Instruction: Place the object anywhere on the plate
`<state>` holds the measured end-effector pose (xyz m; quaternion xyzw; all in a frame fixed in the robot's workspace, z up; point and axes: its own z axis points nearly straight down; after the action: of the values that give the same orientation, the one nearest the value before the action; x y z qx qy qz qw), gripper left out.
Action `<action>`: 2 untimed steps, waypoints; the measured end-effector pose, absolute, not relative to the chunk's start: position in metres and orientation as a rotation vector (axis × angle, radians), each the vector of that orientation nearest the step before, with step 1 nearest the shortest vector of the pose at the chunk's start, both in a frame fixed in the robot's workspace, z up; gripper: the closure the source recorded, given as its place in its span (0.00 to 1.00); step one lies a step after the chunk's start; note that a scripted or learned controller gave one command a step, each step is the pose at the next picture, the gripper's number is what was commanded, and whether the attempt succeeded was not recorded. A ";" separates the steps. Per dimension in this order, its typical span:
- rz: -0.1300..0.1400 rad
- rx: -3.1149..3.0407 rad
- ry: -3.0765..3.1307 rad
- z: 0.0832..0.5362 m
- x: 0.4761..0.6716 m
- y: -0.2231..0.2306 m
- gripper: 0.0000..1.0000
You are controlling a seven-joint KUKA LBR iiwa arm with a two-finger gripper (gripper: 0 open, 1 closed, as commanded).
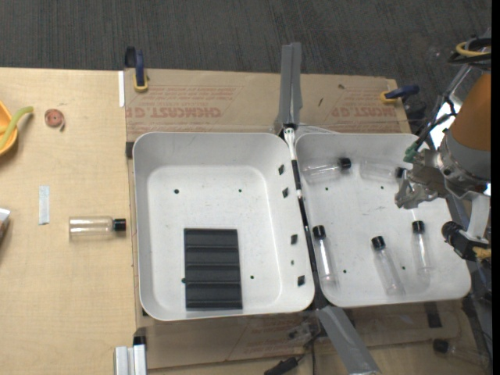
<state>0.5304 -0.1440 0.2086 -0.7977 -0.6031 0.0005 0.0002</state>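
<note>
A black ridged plate (212,269) lies flat in the left bin (156,209), toward its front. Several clear vials with black caps lie in the right bin (355,209): one near the back left (324,167), one along the left wall (322,255), and two at the front (385,265) (420,245). My gripper (408,191) hangs over the right bin's far right side, above and behind the front vials. I see nothing held in it.
Another capped vial (95,226) lies on the wooden bench left of the bins. A yellow object (8,127), a small reddish disc (53,118) and a white strip (44,205) sit farther left. Clamps (134,67) (398,94) grip the cardboard behind the bins.
</note>
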 end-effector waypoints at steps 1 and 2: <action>0.002 -2.506 -1.894 0.209 0.530 -0.144 0.00; 0.004 -2.380 -2.051 0.215 0.544 -0.206 0.00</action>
<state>0.5444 -0.2062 0.2153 -0.7575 -0.6528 0.0013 0.0000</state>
